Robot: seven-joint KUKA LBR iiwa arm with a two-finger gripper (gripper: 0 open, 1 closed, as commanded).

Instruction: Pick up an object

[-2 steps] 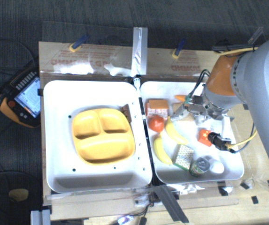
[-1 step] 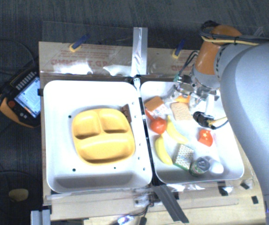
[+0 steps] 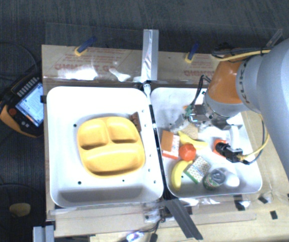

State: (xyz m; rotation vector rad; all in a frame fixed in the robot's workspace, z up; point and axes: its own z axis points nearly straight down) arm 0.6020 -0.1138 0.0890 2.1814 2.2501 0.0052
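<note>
Here tool (image 3: 197, 116) sits low in rt bin (image 3: 252, 183) w/ banana (image 3: 176, 174), red tomato (image 3: 187, 152), orange packet (image 3: 170, 143) crowded nearby; grip state unclear.

Robotics lab: taped bench (image 3: 104, 62), teach pendant (image 3: 27, 107), dark carpet (image 3: 83, 6).

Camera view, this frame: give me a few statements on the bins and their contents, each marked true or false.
1. The yellow divided tray lies in the left bin. True.
2. The banana lies on the yellow tray. False: it is in the right bin, near the front.
3. The arm reaches over the right bin. True.
4. The red ball sits in the left bin. False: it is in the right bin, above the banana.
</note>
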